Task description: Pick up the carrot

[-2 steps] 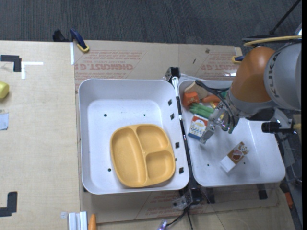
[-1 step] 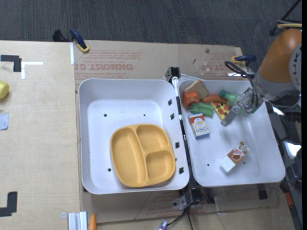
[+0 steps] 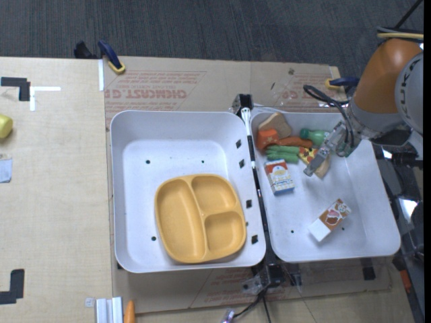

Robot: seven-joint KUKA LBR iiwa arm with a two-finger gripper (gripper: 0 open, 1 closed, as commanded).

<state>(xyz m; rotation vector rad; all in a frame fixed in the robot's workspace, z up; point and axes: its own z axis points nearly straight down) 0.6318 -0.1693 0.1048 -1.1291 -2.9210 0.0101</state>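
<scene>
From the overhead camera, two white bins sit side by side on the bench: the left bin (image 3: 128,200) holds a yellow divided plate (image 3: 201,218), and the right bin (image 3: 367,227) holds a scatter of toy groceries. The carrot (image 3: 281,140), orange with a green leafy end pointing right, lies near the far wall of the right bin, packed among a brownish bread-like piece (image 3: 274,123) just behind it, a red-orange item (image 3: 267,136) at its left end and a green vegetable (image 3: 281,151) touching its near side. Nearer the camera lie a small red-and-white box (image 3: 279,177) and a brown-and-white carton (image 3: 330,220), both well apart from the carrot. The grey arm with its orange band reaches in from the right, and the gripper (image 3: 318,161) hangs low over the bin just right of the cluster, above a yellowish item (image 3: 308,155); nothing can be made out between its fingers, and whether they are spread or closed I cannot tell. By my judgement the approach step is in hand, with the carrot not yet grasped. The next move calls for shifting left and toward the far wall, lining up across the carrot's narrow body and descending without catching the crowding neighbours.
</scene>
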